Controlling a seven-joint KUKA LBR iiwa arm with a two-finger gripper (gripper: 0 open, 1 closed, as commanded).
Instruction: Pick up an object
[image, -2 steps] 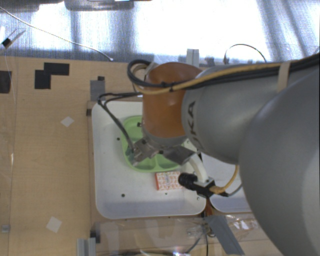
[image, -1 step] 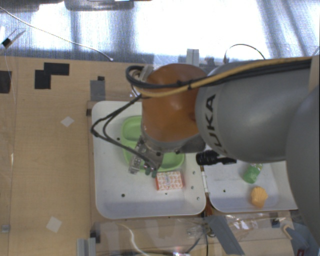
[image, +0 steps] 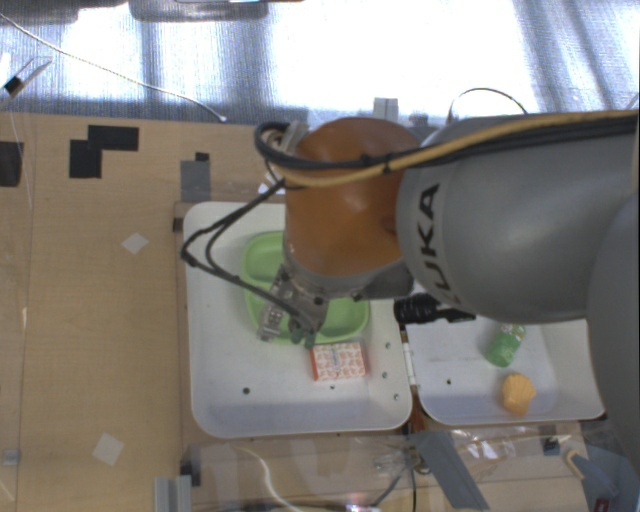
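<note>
Looming closest to the lens, the grey arm (image: 520, 220) with its orange band (image: 345, 195) sweeps in from the right and hides much of the left bin (image: 215, 400). Below the band, the end effector (image: 290, 322) hangs over the near edge of a green dish (image: 262, 255) in that bin; whether it is spread or pressed together I cannot tell, since the wrist blocks the tip and the metal parts blur together.

Just beside it, toward the near rim, lies a small patterned box (image: 338, 361), flat on the bin floor and apart from the dish. In the right bin (image: 450, 400) rest a green bottle-like item (image: 505, 345) and a yellow lump (image: 517, 392), near each other.

Judging by its place, the box looks the likeliest target. It is probably light cardboard, stiff enough for a pinch across its shorter sides, though a hard squeeze could dent it. The dish seems to be smooth, rigid plastic, so only its thin rim offers purchase and it may slip. The yellow lump appears soft and forgiving.
</note>
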